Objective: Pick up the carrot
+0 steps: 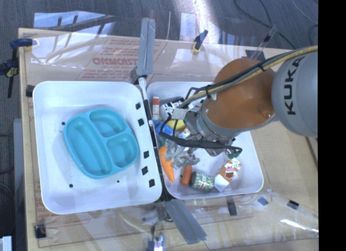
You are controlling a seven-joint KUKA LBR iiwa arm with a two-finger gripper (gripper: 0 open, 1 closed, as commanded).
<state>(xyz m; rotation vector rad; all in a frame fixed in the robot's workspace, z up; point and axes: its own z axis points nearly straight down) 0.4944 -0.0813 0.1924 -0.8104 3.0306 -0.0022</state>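
The carrot is a slim orange piece lying lengthwise against the left wall of the right bin, near its front corner. My gripper hangs low over the clutter just right of the carrot's upper end, close to it or touching it. The orange wrist band and grey arm cover much of the bin's back half. The carrot's lower part lies in plain sight on the bin floor.
A short red-orange piece, a green can and a small carton lie right of the carrot. Yellow and blue items and a tube sit behind the gripper. The left bin holds a blue divided plate.
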